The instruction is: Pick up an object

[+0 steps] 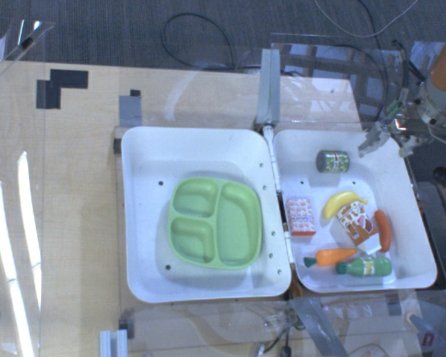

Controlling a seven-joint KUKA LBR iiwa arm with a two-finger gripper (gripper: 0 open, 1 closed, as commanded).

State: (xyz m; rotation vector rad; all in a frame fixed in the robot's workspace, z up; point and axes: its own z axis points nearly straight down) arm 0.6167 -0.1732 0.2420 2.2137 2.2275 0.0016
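Observation:
My gripper hovers over the back right corner of the right bin, open, its two fingers spread with nothing between them. To its left and slightly nearer the front, a small green can lies on its side. Farther forward in the same bin are a banana, a brown and white carton, an orange-red sausage, a carrot, a green bottle and a red and white packet. None of them touches the gripper.
The left bin holds a light green divided plate. A grey post stands behind the seam between the bins. Clear plastic walls rise behind and beside the right bin. Cables lie on the floor beyond the bench.

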